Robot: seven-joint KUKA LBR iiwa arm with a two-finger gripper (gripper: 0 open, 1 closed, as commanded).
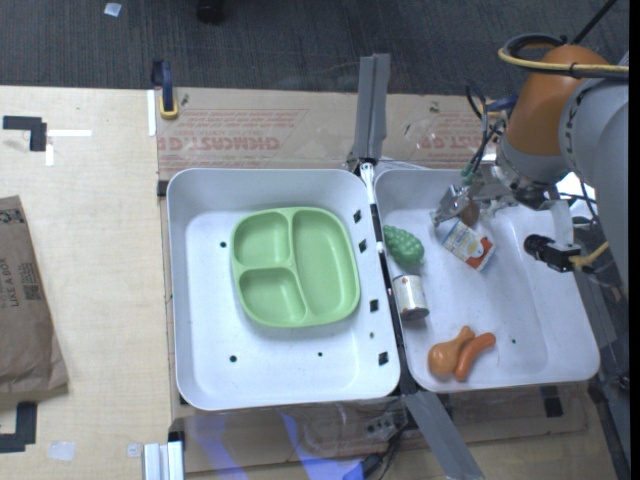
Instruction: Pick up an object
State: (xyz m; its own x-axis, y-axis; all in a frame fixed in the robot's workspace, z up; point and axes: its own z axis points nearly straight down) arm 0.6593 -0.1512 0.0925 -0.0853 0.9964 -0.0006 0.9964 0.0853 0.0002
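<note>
Red print ran along the cardboard sheet point(300, 128) lying at the far side of the bins, mirrored or upside down, not legible. The brown paper bag point(25, 288) at the left edge carried dark print reading roughly "LIKE A...", remainder too small. The small carton point(470, 245) in the right bin bore unreadable markings.

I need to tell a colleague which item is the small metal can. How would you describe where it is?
Look at the right-hand white bin. Along its left wall, just below the bumpy green plastic toy, lies the small silver metal can. It is the one shiny cylinder there; the orange gourd-shaped toy below it is dull and curved.
</note>
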